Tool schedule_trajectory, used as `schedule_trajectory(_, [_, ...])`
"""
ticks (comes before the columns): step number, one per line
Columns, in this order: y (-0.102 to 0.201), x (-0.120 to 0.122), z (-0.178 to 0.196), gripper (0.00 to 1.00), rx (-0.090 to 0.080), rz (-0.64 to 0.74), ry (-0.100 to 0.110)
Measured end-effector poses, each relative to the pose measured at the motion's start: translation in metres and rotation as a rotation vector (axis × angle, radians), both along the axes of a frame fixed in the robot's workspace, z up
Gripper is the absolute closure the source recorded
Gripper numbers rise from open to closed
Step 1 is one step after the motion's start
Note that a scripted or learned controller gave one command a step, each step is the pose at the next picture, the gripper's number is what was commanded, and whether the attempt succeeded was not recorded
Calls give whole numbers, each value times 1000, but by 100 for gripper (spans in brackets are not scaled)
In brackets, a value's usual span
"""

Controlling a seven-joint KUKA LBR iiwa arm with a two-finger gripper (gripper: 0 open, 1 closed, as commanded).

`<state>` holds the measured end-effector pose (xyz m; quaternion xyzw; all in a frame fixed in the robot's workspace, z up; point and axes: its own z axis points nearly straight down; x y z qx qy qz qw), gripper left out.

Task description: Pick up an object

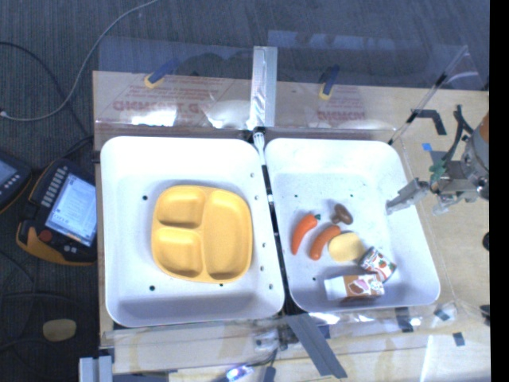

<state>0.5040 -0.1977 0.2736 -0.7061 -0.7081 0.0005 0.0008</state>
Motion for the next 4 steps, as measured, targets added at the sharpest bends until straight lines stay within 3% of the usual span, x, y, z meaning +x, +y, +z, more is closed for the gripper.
schedule_trajectory(1, [76,-20,-76,0,1,101,2])
schedule_trajectory(2, [31,59,-183,0,-5,71,-16])
schedule_trajectory(3, [33,60,-173,100,-2,72,-16])
schedule_trajectory(4, [103,46,-85,100,-1,-55,1])
